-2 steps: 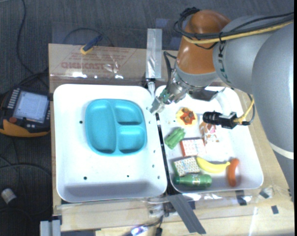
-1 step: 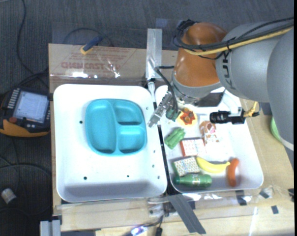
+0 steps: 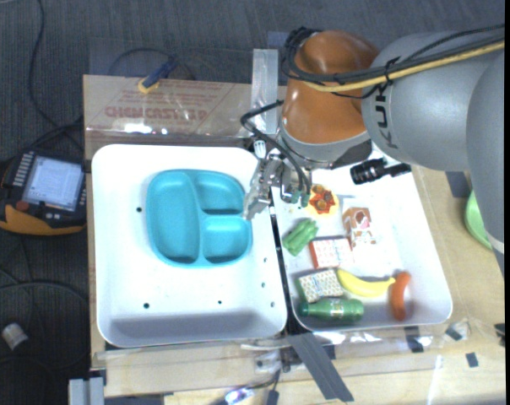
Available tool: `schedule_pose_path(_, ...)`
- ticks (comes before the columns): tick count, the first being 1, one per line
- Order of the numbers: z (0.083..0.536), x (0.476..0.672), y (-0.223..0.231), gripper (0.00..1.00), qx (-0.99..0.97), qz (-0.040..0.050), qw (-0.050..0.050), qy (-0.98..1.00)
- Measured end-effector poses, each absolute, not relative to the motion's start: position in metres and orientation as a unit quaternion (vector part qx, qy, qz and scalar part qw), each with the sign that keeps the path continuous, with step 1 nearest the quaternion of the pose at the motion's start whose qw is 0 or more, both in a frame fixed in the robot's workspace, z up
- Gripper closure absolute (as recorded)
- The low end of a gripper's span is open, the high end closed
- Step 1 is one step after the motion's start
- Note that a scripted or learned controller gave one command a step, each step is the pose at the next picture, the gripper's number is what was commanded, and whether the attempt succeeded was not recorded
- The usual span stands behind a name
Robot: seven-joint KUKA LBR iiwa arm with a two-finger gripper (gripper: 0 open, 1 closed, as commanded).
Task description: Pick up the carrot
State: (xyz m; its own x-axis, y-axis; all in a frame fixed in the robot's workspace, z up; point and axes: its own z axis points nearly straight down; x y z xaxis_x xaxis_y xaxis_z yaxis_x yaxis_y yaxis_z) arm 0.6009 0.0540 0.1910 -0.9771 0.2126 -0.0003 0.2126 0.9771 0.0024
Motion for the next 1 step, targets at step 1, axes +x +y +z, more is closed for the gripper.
schedule_pose_path(1, 0.2802, 0.5639, 0.1150, 1.00, 0.142, 0.0011, 0.000, 0.990)
